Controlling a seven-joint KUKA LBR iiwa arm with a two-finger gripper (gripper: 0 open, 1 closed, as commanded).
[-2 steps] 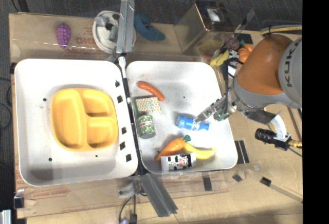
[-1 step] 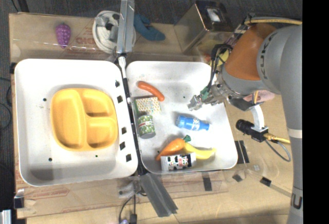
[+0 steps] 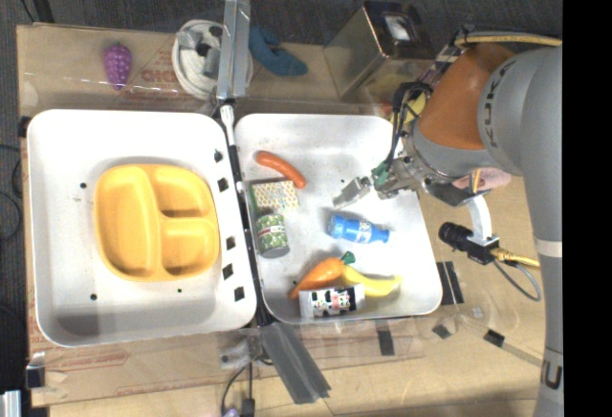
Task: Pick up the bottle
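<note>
A blue bottle [image 3: 359,230] lies on its side in the middle of the right bin [image 3: 316,133]. My gripper [image 3: 350,192] hovers just above and slightly left of it in the view, apart from it, with nothing seen in its grasp. A second, white bottle with a black-and-white label [image 3: 330,301] lies along the bin's front wall. The grey arm with its orange band [image 3: 459,109] reaches in from the right.
The right bin also holds an orange sausage [image 3: 280,168], a checkered block [image 3: 273,195], a green can [image 3: 273,234], a carrot [image 3: 320,274] and a banana [image 3: 375,285]. A yellow divided tray [image 3: 158,219] sits in the left bin. A brown box [image 3: 378,44] stands behind.
</note>
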